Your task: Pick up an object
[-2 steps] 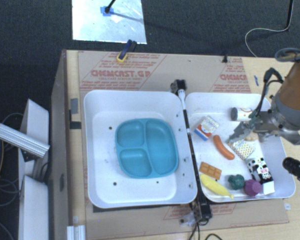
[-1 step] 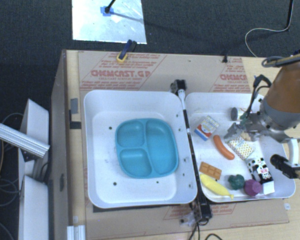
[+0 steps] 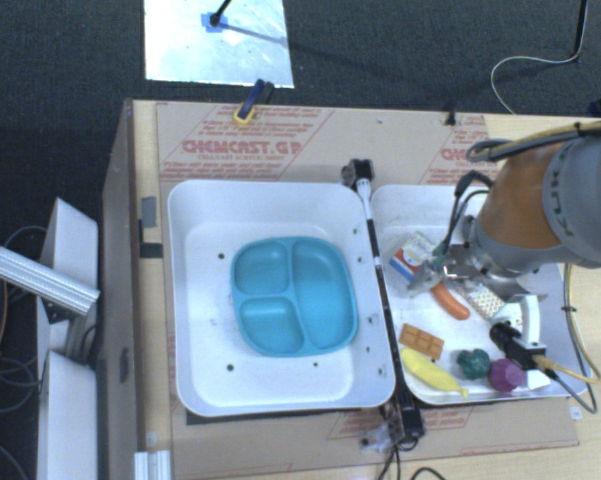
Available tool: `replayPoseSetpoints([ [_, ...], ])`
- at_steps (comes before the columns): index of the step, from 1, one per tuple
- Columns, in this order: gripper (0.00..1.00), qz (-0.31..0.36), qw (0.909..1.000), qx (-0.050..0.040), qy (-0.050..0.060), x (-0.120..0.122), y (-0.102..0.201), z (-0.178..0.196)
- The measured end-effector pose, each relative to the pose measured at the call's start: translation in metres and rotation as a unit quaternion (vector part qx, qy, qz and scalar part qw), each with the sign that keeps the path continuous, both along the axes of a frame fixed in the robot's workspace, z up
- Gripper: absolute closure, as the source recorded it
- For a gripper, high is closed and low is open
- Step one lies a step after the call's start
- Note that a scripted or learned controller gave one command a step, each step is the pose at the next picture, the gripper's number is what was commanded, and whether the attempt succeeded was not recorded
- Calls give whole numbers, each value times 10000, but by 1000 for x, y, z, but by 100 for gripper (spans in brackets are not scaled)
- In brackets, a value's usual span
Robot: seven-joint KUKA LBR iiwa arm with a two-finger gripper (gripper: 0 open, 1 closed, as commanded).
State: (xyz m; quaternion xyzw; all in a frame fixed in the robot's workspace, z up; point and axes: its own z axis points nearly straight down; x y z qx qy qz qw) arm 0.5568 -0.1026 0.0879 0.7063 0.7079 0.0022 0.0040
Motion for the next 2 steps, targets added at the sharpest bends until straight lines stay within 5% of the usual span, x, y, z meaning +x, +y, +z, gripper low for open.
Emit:
replayPoseSetpoints([
  [1,100,2,10000,2,4,0,0,9],
  [2,100,9,10000,18,29,-6,78,97],
])
